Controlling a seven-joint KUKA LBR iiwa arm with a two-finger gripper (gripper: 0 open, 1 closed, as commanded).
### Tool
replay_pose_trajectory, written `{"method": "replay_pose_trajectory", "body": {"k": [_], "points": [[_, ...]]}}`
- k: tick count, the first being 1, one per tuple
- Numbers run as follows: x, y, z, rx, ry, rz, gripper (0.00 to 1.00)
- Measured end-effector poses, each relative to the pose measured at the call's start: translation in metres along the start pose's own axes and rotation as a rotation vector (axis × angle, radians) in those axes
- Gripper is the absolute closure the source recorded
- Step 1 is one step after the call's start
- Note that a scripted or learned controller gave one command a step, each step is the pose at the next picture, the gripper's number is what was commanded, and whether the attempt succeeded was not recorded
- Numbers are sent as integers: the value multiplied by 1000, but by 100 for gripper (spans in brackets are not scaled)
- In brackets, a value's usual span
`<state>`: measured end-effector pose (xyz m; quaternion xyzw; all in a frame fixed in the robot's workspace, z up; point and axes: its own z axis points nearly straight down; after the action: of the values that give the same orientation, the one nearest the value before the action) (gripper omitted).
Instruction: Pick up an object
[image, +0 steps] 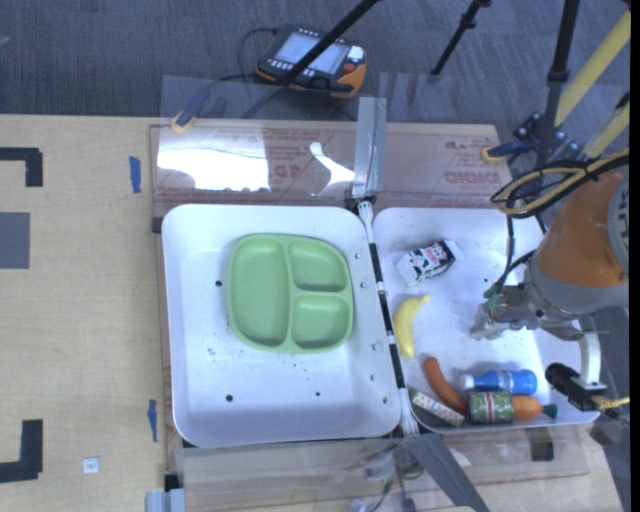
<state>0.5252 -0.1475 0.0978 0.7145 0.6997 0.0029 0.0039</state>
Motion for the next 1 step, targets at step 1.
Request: {"method": "replay_pose_trajectory", "body": {"k": [1], "points": [[-63,23,-55,10,-2,520,100]]}}
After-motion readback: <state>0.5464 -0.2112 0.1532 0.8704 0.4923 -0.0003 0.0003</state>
